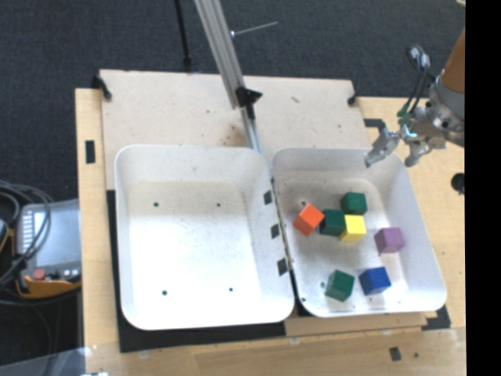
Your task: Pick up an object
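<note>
Several small cubes lie in the right bin (415, 210): an orange one (309, 218), a dark green one (333, 223), a green one (354, 203), a yellow one (354, 227), a purple one (389, 240), a blue one (375, 280) and another green one (340, 285). My gripper (397, 153) hovers over the bin's far right corner, above and to the right of the cubes. Its two fingers stand spread apart and open, with nothing between them.
The left bin (125, 210) sits beside the right one, their rims touching in the middle. A slanted metal rail (223, 49) rises from behind the bins. A control pendant (43, 249) with cables lies off the bench at the left.
</note>
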Robot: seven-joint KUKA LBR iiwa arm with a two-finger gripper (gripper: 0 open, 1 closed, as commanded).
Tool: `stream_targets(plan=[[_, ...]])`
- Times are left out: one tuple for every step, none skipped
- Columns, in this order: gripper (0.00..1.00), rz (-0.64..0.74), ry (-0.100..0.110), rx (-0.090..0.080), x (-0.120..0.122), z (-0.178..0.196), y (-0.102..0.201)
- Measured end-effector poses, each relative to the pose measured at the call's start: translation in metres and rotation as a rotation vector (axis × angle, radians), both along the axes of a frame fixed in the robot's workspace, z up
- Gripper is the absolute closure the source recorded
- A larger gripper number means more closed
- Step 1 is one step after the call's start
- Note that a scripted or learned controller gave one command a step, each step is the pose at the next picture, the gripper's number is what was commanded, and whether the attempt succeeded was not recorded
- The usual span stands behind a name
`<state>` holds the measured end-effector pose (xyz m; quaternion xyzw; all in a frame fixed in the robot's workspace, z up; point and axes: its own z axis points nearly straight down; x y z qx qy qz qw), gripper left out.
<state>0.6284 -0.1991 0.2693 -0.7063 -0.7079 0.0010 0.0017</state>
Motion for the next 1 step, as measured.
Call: stream_targets(plan=[[0.00,0.002,-0.004,-0.004,0.0005,0.0034,-0.0007]])
